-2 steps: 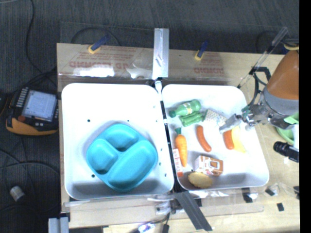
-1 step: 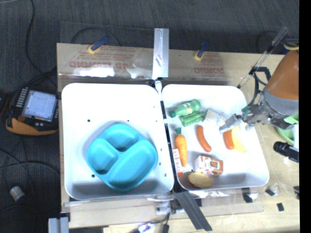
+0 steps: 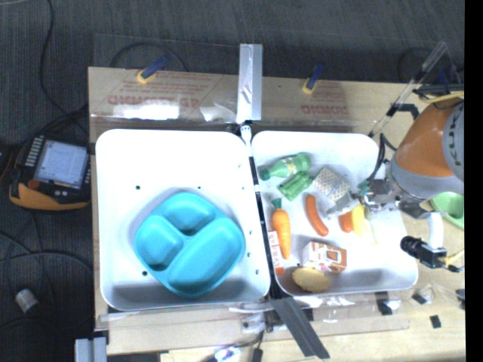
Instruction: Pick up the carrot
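While the arm is reaching in from the right:
Carrot [image 3: 281,228]: lying by the right bin's [image 3: 392,274] left wall (leafy end up).
Hand [image 3: 361,197]: hovering over that bin, grip unclear.

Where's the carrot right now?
The carrot lies in the right bin, along its left wall, below the green bottle and left of the red sausage.
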Controlling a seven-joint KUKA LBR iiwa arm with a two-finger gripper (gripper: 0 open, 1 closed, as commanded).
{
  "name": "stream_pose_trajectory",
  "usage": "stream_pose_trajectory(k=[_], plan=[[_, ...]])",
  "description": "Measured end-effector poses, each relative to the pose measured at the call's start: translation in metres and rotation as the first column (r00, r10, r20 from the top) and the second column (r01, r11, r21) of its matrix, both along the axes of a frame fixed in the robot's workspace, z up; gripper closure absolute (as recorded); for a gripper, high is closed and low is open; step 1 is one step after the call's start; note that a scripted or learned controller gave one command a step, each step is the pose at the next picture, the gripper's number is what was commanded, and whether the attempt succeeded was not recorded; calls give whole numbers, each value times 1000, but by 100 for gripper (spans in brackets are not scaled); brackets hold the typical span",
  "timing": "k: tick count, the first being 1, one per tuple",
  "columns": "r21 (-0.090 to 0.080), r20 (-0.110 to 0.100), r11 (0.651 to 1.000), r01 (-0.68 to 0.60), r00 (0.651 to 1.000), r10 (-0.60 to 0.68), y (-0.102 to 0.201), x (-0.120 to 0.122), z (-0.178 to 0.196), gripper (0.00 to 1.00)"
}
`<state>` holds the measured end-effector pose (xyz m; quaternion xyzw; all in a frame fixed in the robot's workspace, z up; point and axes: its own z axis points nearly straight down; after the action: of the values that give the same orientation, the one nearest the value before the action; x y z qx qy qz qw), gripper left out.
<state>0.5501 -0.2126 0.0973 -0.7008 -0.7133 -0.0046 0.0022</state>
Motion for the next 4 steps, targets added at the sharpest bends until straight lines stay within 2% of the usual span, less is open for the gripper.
stream_pose_trajectory(k=[1,2,3,4], plan=[[-9,-5,1000,5,1000,-5,31,-24,101,0],[-6,-6,996,-93,996,93,-5,5,18,0],[-9,-5,996,-93,996,93,33,-21,81,0],[-6,-3,999,-36,999,36,6,-5,-2,0]])
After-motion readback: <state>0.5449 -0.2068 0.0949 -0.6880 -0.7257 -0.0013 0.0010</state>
